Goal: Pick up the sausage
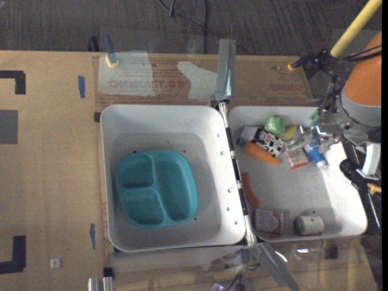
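Observation:
The sausage point(248, 190) is a thin red-brown stick lying along the left wall of the right bin point(339, 193), about halfway down. My gripper point(316, 133) hangs over the bin's upper right part, among a cluster of small items. It is well away from the sausage, up and to the right of it. The grey wrist and the orange band rise from the gripper toward the right edge of the view.
Near the gripper lie a green fruit point(274, 124), a yellow item point(290, 131), a cow-patterned box point(267, 141), an orange carrot point(262, 154), a red-white packet point(297, 157) and a blue item point(316, 154). A brown box point(270, 221) and a grey can point(309, 224) sit at the front. The left bin point(121, 126) holds a teal divided plate point(156, 188).

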`<state>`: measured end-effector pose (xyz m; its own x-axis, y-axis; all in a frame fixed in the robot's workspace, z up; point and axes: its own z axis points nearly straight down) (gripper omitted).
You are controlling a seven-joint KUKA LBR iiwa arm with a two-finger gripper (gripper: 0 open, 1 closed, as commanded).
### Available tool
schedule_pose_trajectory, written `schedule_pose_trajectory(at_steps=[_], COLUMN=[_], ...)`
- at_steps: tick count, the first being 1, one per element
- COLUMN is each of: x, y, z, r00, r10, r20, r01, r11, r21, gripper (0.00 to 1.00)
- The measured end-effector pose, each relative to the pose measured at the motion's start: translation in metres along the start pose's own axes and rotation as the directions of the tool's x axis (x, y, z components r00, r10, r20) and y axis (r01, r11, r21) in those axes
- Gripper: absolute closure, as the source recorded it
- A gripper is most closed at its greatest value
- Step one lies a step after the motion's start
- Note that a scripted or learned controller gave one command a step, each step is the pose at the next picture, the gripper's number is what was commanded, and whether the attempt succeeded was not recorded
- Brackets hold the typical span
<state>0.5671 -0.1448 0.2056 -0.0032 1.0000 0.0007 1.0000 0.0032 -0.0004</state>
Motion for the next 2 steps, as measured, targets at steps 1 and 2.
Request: schedule_pose_trajectory(at_steps=[1,2], x=[-0.009,-0.006], y=[-0.041,0.028], z=[0.073,0.008], r00=[0.999,0.990], r10=[0.041,0.139], r20=[0.000,0.002], r01=[-0.041,-0.139], r11=[0.999,0.990], r21=[0.000,-0.003], gripper=[0.00,0.00])
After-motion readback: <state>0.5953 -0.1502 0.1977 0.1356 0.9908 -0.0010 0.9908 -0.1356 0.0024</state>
